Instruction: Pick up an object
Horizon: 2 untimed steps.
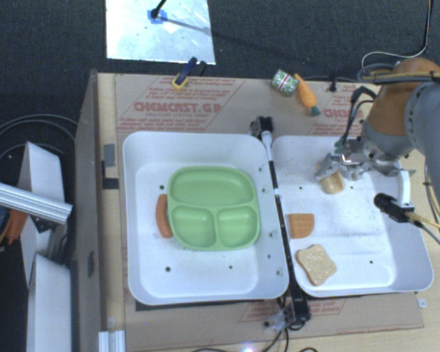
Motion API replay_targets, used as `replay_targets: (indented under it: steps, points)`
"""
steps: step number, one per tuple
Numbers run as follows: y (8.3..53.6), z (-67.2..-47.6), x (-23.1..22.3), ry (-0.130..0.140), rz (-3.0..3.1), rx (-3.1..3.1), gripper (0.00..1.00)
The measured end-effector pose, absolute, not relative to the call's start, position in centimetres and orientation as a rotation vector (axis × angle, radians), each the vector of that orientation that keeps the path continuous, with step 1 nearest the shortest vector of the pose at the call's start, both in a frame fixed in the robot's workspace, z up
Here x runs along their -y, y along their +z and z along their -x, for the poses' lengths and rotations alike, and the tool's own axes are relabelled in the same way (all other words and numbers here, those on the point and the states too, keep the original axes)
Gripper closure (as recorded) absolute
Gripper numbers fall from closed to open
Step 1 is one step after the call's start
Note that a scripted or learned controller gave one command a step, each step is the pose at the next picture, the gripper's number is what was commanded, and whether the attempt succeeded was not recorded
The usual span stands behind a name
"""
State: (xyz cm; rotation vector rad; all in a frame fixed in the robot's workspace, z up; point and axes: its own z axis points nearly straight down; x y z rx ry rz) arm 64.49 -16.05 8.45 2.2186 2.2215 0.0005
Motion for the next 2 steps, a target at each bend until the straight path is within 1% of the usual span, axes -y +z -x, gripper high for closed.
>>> replay_targets:
  steps: [1,2]
  points:
    - [9.6,-64.6,16.0,0.004,-2.214,-2.222,1.0]
    - [17.8,-62.1,8.5,0.007,-2.214,-2.225,1.0]
